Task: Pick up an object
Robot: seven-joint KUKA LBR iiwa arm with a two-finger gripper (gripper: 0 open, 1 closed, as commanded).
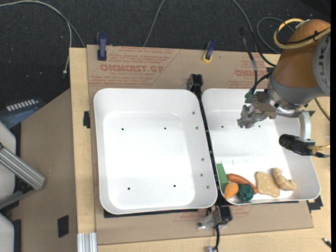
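Hovering over the far half of the right bin (294, 140), the gripper (251, 118) of the grey-and-orange arm (296, 62) hangs above bare white floor with nothing between its fingers; how far those fingers are parted cannot be told from this view. Every candidate for the pick lies well apart from it, huddled along the bin's near edge. A small green block (221, 174) stands against the wall shared with the left bin (152, 151); just beside it sit an orange carrot-like piece (240, 179), a rounded orange item (230, 189) and a dark teal lump (245, 193), packed so close they appear to touch. Toward the near right corner rest two tan pieces, one flat (265, 184) and one knobbly (284, 179). All look like small toy foods, probably light, stiff and smooth enough to slip from a poor pinch. The knobbly tan piece seems the best bet, since it has open floor on its far side; a pinch across its narrow middle would likely hold, whereas the crowded cluster near the wall leaves little room for fingers.
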